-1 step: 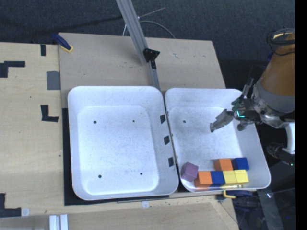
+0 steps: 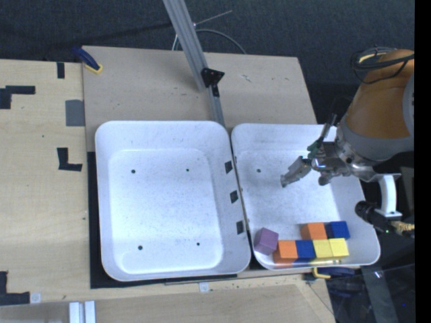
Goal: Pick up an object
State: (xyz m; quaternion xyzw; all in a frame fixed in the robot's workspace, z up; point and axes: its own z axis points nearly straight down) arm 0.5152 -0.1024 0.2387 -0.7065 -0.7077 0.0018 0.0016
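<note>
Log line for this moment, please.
gripper: over right bin, nothing held | blocks: clustered at near edge | purple block: leftmost

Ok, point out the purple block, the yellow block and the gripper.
purple block [image 2: 267, 239]: camera view, middle of its top face.
yellow block [image 2: 330, 248]: camera view, middle of its top face.
gripper [image 2: 293, 174]: camera view, at the tip of its fingers.
</note>
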